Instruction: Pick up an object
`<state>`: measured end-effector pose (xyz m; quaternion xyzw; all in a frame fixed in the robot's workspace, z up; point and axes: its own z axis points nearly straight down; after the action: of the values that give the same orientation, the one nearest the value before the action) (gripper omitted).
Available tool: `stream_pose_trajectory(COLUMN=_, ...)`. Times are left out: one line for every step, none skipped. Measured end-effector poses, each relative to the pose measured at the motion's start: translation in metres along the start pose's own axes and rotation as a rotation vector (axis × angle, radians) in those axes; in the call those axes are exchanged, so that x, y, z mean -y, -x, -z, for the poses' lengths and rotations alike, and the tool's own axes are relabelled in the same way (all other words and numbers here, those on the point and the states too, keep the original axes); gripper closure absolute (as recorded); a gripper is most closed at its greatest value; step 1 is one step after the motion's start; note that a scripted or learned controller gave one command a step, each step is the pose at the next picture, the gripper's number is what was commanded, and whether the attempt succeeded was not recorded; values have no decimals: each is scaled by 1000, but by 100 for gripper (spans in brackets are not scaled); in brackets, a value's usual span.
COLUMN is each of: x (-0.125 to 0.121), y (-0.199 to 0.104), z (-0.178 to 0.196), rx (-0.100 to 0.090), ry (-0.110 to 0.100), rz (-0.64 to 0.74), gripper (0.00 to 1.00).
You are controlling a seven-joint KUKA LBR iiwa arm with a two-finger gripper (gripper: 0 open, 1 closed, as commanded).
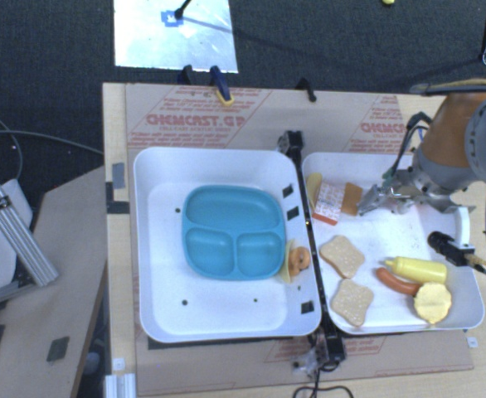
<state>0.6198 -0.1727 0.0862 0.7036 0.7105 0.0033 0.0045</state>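
Toy cracker packet (329, 201), light and stiff, is seen in the right bin (475, 305), just beside the tool (367, 206); edges should be gripped. Tool state cannot be told.

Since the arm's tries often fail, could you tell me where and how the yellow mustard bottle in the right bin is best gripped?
Probably across the middle of the mustard bottle, coming from straight above. It lies on its side, long axis running left-right, so the fingers should close across its narrow width. The sausage lies close against its lower side and the round yellow piece sits just below, leaving little finger room there.
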Motion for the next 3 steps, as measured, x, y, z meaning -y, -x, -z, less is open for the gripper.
stream_pose_trajectory(x=87, y=27, z=-1, rx=-2, ry=-16, rz=-14, gripper=0)
stream_pose_trajectory(x=136, y=22, z=-1, rx=-2, ry=-14, rz=-11, gripper=0)
stream_pose_trajectory(x=41, y=0, z=20, rx=0, ry=0, rz=1, gripper=0)
